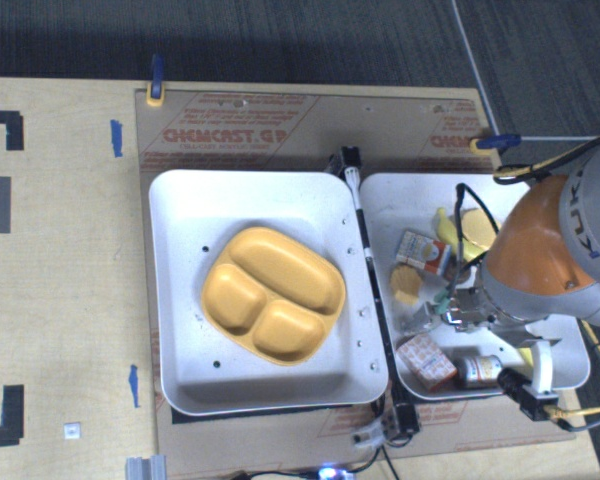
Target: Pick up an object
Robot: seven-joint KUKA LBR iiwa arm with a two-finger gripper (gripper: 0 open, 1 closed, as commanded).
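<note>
The right bin [380, 200] holds several small objects. A little printed carton [417, 247] lies near its middle, with a yellow lump [407, 283] just below it and yellow pieces [450, 228] behind. A red-and-white patterned packet [426, 360] and a brown bottle [479, 370] lie along the front wall. My gripper [450, 306] hangs low inside this bin, just above the packet and to the right of the yellow lump. The grey and orange wrist [535, 258] covers most of it from this angle.
The left bin [175, 298] carries a yellow three-compartment tray [272, 293]. A black divider [365, 258] runs between the bins. Cardboard lies under both bins, and blue clamps [156, 76] hold it at the back. Cables trail at the front right.
</note>
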